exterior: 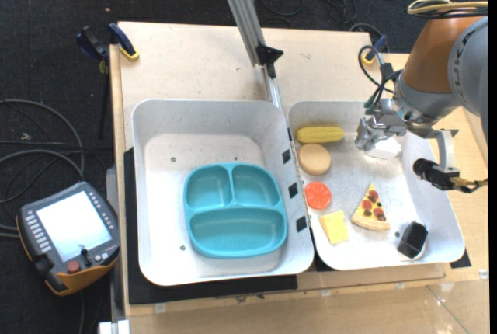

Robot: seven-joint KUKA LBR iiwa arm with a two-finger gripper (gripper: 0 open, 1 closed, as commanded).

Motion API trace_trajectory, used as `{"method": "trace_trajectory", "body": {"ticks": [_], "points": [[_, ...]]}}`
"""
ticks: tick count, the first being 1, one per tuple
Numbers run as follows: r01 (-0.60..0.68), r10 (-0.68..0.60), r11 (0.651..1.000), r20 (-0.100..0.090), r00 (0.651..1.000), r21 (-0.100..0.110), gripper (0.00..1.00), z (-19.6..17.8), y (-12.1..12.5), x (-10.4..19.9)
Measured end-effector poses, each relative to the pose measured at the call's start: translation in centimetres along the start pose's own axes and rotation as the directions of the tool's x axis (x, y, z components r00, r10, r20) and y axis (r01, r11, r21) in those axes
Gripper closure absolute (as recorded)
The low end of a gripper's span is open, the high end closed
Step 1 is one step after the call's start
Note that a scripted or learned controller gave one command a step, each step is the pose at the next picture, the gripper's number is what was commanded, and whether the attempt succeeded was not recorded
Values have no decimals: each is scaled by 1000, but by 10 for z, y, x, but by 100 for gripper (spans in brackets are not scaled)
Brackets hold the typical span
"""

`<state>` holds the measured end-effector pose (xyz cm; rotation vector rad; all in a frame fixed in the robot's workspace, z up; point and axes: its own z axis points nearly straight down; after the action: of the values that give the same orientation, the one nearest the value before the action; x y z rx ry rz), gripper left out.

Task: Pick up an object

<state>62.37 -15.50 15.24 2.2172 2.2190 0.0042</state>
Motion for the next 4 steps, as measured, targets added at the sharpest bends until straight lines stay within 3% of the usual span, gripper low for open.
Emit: {"method": "trace_trajectory", "body": {"ticks": [1, 2, 4], "points": [[0, 0, 1000, 1, 1000, -1, 100, -51, -4, -8], [1, -1, 1000, -1, 1000, 2, 100, -63, -3, -8], [7, -7, 1000, -3, 1000, 5, 100, -72, 6, 90]]}}
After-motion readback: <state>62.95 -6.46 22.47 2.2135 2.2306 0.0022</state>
